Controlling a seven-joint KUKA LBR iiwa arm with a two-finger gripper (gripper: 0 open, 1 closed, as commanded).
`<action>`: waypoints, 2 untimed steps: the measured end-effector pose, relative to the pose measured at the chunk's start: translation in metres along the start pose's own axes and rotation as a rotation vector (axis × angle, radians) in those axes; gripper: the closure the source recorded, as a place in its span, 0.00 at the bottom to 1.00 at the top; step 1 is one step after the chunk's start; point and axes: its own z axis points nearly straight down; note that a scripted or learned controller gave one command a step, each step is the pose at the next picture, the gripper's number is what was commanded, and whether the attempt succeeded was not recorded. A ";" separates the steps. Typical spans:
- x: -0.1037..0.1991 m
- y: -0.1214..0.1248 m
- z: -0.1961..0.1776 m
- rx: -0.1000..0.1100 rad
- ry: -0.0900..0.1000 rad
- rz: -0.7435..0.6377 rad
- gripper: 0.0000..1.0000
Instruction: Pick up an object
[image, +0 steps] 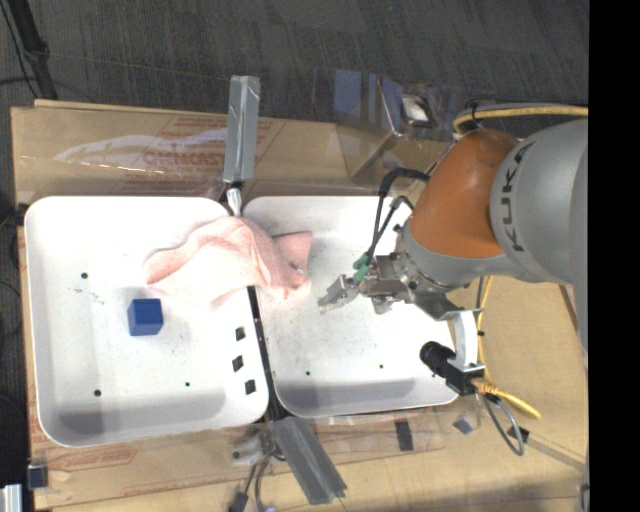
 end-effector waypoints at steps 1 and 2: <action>0.034 0.061 0.002 -0.001 -0.002 0.008 0.00; 0.009 0.094 0.107 0.001 -0.002 0.017 0.00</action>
